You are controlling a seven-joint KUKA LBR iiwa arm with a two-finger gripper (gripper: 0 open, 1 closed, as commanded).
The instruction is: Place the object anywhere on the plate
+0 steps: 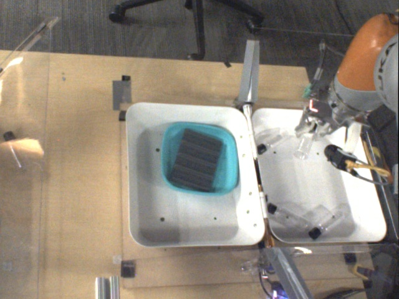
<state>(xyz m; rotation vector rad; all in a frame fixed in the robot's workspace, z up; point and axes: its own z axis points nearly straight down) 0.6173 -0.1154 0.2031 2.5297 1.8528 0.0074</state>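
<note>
Wooden bench (75, 185), two white bins (143, 223), one teal plate (232, 161) bearing one dark ridged block (197, 160); gripper (310, 124) grip indiscernible.

Grey arm (380, 73) with rounded, bulbous casing. Broad orange band (365, 58) across the upper segment, glossy, catching a soft highlight. Below the band a pale grey collar, smooth, narrowing toward the wrist. Hand (307, 132) small beside the arm, pale and partly translucent-looking, with slim light-coloured fingers (302, 147). Tiny red spot and a green-teal fleck on the wrist block just above the hand. Thin dark cable or rod along the arm's left edge. Black fitting with a yellowish cable (361, 164) beside the lower casing; attachment unclear. Screws and markings too small to tell.
</note>
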